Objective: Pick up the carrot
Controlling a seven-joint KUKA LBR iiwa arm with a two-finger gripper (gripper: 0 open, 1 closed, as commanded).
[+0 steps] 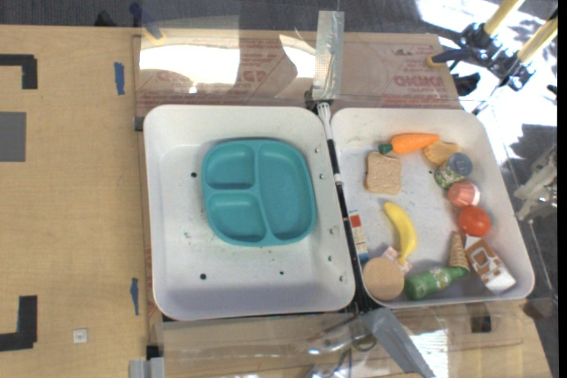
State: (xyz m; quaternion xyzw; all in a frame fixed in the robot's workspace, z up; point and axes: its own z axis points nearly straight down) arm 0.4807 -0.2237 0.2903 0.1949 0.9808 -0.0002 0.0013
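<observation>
The carrot (414, 142) is orange with a small green top at its left end. It lies on its side near the far edge of the right bin (423, 117), just above a slice of bread (384, 173). Its tip points right, close to a tan pastry (438, 152). Nothing covers the carrot.
The right bin also holds a banana (401, 230), a round biscuit (384, 278), a green bottle (434, 281), a red tomato (474, 220), a pinkish fruit (463, 193), a cone (457, 250) and a small carton (488, 268). A teal divided plate (260, 190) sits in the left bin (168, 217).
</observation>
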